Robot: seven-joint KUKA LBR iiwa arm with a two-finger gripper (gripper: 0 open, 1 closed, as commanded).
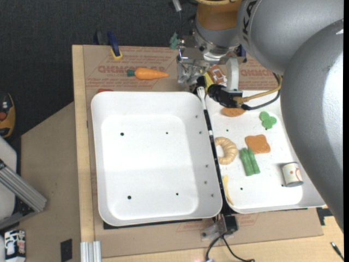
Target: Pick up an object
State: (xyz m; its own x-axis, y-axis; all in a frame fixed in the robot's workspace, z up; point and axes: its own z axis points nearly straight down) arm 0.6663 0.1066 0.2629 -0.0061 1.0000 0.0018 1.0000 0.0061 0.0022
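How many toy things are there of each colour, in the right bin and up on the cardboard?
Green: 2, a leafy green toy and a long green pod toy
Orange: 3, a plastic carrot on the cardboard, an orange square toy, a flat orange oval
Tan: 1, a ring-shaped pastry toy
Silver: 1, a small metal can
Total: 7

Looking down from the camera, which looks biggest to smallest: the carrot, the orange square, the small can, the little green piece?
1. Carrot
2. Orange square
3. Small can and little green piece: they look too alike to rank.
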